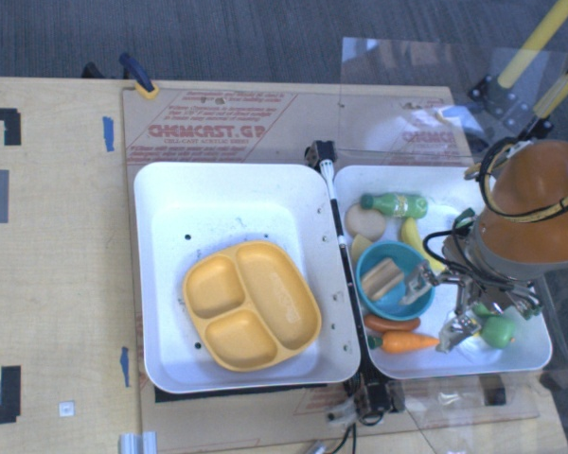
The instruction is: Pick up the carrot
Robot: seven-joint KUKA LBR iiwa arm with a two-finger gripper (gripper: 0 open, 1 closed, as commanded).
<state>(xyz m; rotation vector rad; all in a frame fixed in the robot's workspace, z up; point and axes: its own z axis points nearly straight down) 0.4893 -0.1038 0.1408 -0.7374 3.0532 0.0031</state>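
Observation:
The carrot (409, 342), orange with a green stub at its left end, lies flat near the front wall of the right bin (535, 353). My gripper (436, 309) hangs just above and to the right of it, open. One metal finger (419, 286) is over the blue bowl's rim, and the other finger (453, 331) is by the carrot's right tip. Nothing sits between the fingers. The orange wrist band (535, 206) covers the bin's right side.
A blue bowl (374, 296) holding a tan block, a red-orange piece (392, 324), a banana (412, 235), a green bottle (395, 203), a beige lump (364, 221) and a green round item (498, 331) crowd the right bin. The left bin (170, 253) holds a yellow divided plate (252, 305).

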